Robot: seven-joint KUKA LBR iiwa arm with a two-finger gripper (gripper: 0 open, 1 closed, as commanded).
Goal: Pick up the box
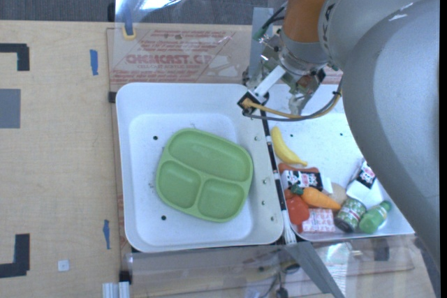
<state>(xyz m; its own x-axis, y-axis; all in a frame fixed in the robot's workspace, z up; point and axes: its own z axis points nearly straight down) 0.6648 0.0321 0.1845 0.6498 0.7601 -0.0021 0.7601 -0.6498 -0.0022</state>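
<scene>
Risk: wrong pick in clutter | gripper (279, 91) state: cannot tell, above right bin's (328, 132) far-left corner | box (318, 221) flat under carrot (322, 198), beside bottles (360, 215) | neighbours may block grasp

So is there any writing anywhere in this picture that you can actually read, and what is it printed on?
"CHALCRST C..." or similar: red lettering on the clear plastic sheet behind the left bin; blurred, so the reading is unsure.
Red and white box in the right bin: print too small to read.
Black and white packet: markings too blurred to read.
Green bottle: label unreadable.
</scene>
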